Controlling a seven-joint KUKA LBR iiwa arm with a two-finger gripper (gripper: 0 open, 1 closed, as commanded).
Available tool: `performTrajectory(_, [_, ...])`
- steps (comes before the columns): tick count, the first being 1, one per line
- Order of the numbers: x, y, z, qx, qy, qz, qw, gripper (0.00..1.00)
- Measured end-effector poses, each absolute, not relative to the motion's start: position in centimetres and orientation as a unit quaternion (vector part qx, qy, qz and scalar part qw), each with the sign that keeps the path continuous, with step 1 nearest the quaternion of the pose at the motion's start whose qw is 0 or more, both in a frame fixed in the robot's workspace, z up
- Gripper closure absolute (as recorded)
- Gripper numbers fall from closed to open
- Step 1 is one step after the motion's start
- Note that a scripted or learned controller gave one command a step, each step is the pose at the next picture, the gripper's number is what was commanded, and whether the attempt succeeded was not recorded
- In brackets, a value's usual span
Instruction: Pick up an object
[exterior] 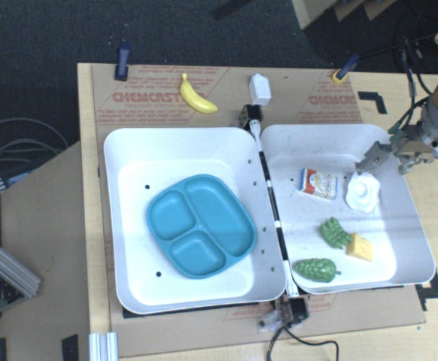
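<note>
In the right bin [294, 145] I see open floor along the far wall and the left part. The small carton [318, 183], white cap [363, 193], two green pieces [335, 232] [314, 269] and yellow wedge [360, 248] crowd its middle and near side. The blue divided plate [199, 224] fills most of the left bin [121, 164], leaving only margins.

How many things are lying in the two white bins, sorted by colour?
Blue: 1, the divided plate in the left bin
Green: 2, the green piece and the leafy green piece in the right bin
Yellow: 1, the yellow wedge
White: 1, the white object
White and red: 1, the small carton
Total: 6
</note>
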State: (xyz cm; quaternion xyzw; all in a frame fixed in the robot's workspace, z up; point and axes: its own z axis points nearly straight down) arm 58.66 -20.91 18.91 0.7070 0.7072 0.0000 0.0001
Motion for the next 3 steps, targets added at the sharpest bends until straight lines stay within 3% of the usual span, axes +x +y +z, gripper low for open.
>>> performTrajectory(1, [52.6, -14.4, 10.2, 0.707, 0.707, -0.0004, -0.001, 0.00])
performTrajectory(2, [49.8, -10.3, 8.4, 0.707, 0.707, -0.0004, -0.001, 0.00])
performTrajectory(3, [49.8, -10.3, 9.4, 0.708, 0.707, 0.0000, 0.000, 1.00])
